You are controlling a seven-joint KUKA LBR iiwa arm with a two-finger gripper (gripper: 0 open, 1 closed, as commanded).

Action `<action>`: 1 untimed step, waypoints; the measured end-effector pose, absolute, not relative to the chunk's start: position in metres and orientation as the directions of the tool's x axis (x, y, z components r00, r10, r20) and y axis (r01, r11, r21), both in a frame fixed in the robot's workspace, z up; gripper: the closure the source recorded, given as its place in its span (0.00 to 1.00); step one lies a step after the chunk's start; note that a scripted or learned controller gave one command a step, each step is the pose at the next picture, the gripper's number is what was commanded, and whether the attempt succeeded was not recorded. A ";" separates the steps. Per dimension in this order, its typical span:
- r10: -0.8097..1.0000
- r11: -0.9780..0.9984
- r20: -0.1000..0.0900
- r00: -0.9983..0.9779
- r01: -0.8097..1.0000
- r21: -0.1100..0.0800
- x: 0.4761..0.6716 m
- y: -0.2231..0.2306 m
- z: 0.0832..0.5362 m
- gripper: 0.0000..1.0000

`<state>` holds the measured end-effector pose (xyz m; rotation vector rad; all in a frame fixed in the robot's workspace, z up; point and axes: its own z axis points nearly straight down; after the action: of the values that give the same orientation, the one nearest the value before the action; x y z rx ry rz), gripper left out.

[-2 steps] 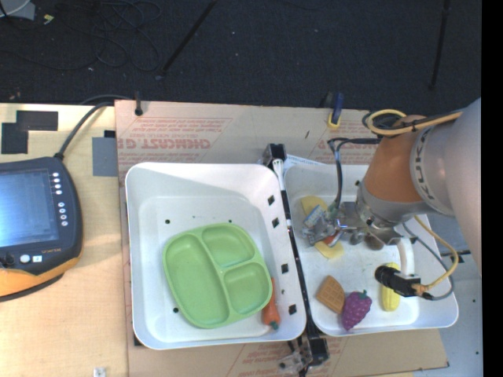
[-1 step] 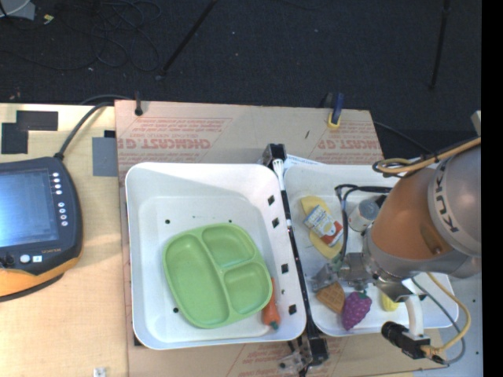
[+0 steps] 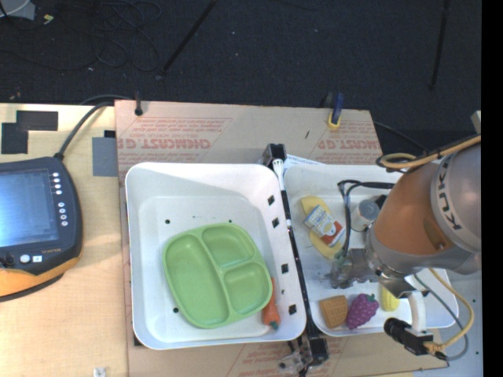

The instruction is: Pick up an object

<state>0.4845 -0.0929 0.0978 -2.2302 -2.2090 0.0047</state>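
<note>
At the near rim of the right bin (image 3: 451, 317) lay a waffle-like tan square (image 3: 333, 311) and, just beside it, a bunch of purple grapes (image 3: 362, 309), with a small yellow piece (image 3: 388, 298) next to them under the arm. In the left bin (image 3: 149, 203) a green divided plate (image 3: 217, 273) took up the near middle, and a small orange carrot (image 3: 271, 313) sat against its near right corner, close to the bin wall. Bare white floor lay open on the plate's far and left sides.

The gripper (image 3: 343, 267) hung low over the middle of the right bin, the grey and orange arm (image 3: 428, 214) covering much of that bin's right half. Whether its fingers stood apart or together could not be told, and nothing was seen between them. Just beyond it lay a banana (image 3: 308, 213) with a small white and red packet (image 3: 324, 222) resting on it; the packet's print was too small to read. A grey round object (image 3: 368, 209) sat near the arm's edge.

The arm bore part of the letters "KUK". Farther off, the cardboard sheet (image 3: 244, 136) under the bins showed red printing, upside down, not clearly legible. At far left stood a control pendant (image 3: 35, 218) with a blue screen.
</note>
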 end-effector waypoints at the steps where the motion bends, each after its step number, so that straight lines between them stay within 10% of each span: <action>1: 1.000 0.002 0.001 -0.002 1.000 -0.001 0.543 -0.082 0.087 1.00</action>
<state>0.5428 -0.0823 0.0873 -2.2180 -2.2235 0.0002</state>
